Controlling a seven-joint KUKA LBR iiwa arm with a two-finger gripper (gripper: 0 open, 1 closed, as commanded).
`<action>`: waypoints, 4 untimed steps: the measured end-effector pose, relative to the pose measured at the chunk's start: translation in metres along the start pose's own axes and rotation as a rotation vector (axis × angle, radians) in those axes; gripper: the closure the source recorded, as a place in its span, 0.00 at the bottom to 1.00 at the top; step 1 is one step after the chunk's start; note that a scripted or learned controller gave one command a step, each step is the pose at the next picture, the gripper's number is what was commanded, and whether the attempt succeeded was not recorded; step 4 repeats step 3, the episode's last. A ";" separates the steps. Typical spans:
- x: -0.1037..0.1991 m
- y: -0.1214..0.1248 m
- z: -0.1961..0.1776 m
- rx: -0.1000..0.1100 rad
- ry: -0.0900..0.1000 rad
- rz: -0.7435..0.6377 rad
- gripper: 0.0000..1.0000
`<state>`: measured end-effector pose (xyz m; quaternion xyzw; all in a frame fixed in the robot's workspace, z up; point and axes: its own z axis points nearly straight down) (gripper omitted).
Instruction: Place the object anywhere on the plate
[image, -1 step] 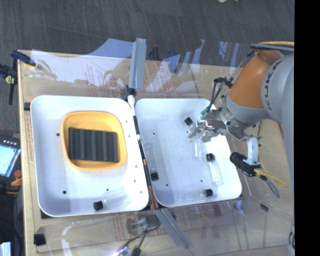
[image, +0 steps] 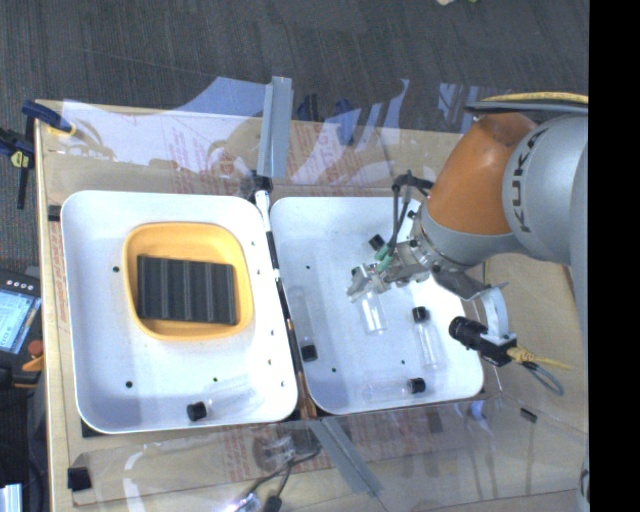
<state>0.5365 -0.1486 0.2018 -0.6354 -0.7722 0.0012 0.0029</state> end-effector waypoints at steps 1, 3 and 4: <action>0.080 0.048 -0.045 -0.003 -0.003 -0.177 1.00; 0.107 0.093 0.011 0.000 -0.002 -0.285 0.00; 0.107 0.093 0.011 0.000 -0.002 -0.285 0.00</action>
